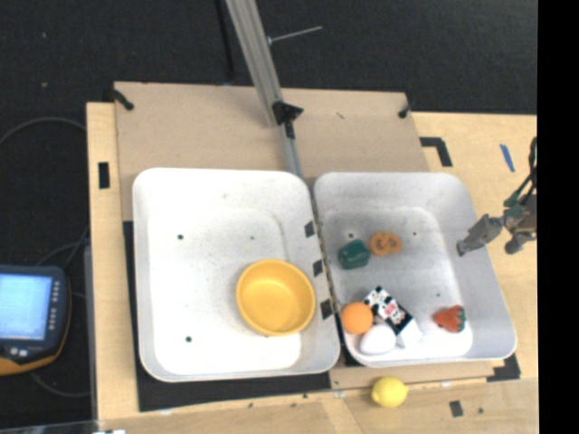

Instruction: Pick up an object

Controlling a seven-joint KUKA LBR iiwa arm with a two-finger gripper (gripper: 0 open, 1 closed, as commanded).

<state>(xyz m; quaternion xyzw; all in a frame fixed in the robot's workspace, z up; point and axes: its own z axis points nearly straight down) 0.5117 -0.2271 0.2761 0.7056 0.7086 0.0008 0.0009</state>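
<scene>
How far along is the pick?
Nothing looks done: the gripper sits at the right bin's right edge with nothing visibly between its fingers. The green toy, orange ball and red toy all lie in the bin. Reaching, grasping and lifting remain.

Two white bins: left bin (163, 242), right bin (452, 206). One yellow bowl (275, 297). One green piece (354, 254), one orange disc (385, 243), one orange ball (356, 317), one white ball (377, 340), one black-white patterned item (387, 306), one red item (449, 318), one yellow lemon (389, 391) on bench (226, 134)
</scene>
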